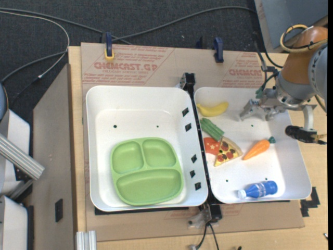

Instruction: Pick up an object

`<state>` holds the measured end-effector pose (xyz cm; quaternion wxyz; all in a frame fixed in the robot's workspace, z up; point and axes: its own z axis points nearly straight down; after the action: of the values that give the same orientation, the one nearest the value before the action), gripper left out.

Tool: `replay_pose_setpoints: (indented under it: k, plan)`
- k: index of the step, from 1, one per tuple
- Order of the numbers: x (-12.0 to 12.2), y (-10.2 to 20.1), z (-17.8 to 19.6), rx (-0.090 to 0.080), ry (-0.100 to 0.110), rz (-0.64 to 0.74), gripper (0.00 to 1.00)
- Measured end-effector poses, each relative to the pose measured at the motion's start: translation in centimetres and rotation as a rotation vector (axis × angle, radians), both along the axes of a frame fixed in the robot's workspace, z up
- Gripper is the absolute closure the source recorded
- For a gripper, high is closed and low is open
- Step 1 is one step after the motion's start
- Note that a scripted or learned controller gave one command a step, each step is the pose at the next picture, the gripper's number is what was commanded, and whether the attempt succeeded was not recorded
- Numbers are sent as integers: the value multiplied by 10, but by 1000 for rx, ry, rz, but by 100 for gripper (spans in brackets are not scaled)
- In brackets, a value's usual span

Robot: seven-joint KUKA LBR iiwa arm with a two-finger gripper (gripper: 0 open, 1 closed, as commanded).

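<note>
- We read the task as barely begun: every candidate object lies loose on the floor of the right bin, and nothing is lifted.
- The banana rests at the bin's far left corner, with the green vegetable just beside it, nearer to us.
- The red piece and the pizza slice touch each other against the bin's left wall; the carrot lies near them toward the middle, and the blue bottle lies on its side close to the near rim, well apart from the rest.
- The gripper sits over the far part of the right bin, between the banana and the bin's right side; the floor under it looks bare.
- Its two fingers look spread, with nothing between them; we cannot tell how high the tips stand above the floor.
- The arm comes in from the right, its orange band above the wrist, and the wrist points the claw leftward and down at a slant.
- What is left, in our judgement, is the whole grasp: settle over one object, close, and lift. The banana is nearest to the claw.
- The left bin holds a green divided plate, well apart from the arm.
</note>
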<state>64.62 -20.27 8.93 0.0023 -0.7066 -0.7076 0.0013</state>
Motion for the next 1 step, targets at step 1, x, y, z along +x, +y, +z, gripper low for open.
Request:
replay_pose_setpoints:
  k: [1]
  plan:
    - [2, 0, 15, -2, -7, 1, 100]
